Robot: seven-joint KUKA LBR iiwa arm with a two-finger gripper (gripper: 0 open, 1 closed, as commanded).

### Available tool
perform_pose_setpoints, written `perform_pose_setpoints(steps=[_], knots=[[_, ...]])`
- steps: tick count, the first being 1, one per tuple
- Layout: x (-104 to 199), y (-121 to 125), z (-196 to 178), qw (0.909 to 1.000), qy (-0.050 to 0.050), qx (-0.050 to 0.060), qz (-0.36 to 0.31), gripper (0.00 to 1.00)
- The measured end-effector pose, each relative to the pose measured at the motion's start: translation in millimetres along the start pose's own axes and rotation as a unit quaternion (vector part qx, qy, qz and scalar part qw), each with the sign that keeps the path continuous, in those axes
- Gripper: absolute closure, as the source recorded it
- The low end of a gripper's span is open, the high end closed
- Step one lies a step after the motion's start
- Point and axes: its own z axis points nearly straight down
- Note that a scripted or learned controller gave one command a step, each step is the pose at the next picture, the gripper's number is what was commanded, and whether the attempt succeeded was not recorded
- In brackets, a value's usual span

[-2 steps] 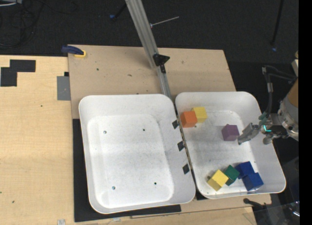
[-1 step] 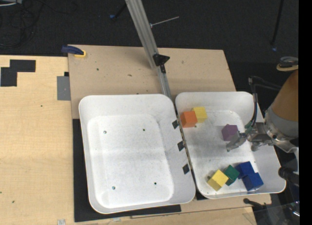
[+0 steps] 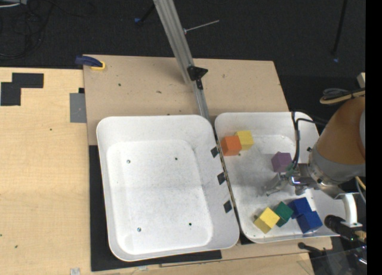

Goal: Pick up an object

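Nearest the lens sits the left bin (image 3: 158,190), and every place below is given from the right bin (image 3: 262,130) beside it. Against that bin's left wall, toward the far end, an orange cube (image 3: 231,145) touches a yellow cube (image 3: 245,139). Along its near edge lie a yellow block (image 3: 267,219), a green block (image 3: 283,213) and two blue blocks (image 3: 306,213) in a row running left to right. A purple cube (image 3: 281,161) rests right of centre, square and with no long axis. The arm (image 3: 340,142) leans in over the bin's right rim, the gripper (image 3: 279,184) low over the floor just near of the purple cube, fingers spread apart around nothing.
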Motion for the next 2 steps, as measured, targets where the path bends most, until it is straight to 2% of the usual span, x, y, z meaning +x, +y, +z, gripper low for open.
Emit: perform_pose_setpoints(steps=[1,2], knots=[[0,1,25,1.0,-0.001,-0.004,0.001,0.0],[0,0,15,1.0,0.0,-0.003,0.005,1.0]])
